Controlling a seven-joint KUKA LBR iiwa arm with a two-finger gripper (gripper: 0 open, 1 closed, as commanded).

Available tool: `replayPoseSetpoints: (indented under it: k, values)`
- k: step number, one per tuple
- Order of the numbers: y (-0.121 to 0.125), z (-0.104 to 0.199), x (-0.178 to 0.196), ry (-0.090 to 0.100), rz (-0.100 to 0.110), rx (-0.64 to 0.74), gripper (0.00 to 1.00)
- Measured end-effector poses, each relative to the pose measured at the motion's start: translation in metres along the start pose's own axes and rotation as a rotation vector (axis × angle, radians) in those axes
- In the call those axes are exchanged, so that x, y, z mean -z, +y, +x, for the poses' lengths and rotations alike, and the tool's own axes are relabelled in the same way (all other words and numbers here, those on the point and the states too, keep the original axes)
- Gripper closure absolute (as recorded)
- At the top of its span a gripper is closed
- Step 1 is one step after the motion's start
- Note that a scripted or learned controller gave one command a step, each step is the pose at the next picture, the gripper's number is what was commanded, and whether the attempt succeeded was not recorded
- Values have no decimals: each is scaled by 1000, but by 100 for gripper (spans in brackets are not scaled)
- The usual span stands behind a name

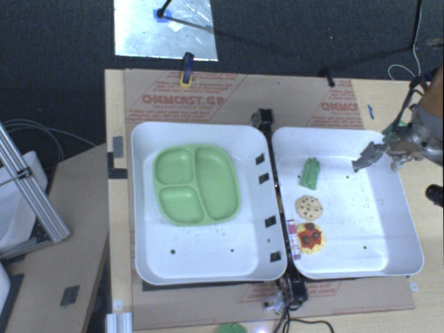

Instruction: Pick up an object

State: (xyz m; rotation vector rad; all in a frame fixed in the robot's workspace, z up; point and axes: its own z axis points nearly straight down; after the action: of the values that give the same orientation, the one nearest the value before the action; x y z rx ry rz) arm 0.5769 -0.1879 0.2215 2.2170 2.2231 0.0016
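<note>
Camera view: task barely started, nothing picked yet. The grey two-finger gripper (368,157) hangs over the upper right part of the right shallow white bin (399,214), fingers look spread with nothing between them, though small in frame. Candidate objects all lie loose on that bin's left side: a small green ridged toy vegetable (309,173), below it a round tan chocolate-chip cookie toy (309,207), below that a red-and-yellow toy food piece (311,238) near the divider. All three sit well apart from the gripper. The left shallow white bin (149,255) holds a light green divided plastic plate (196,185). Both bins rest on the desk (208,92). Left to do: approach, descend, close, lift.
</note>
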Motion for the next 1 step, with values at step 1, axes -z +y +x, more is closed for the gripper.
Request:
replayPoseSetpoints:
  k: [1]
  values:
    - [32,70,-26,3,0,9,0]
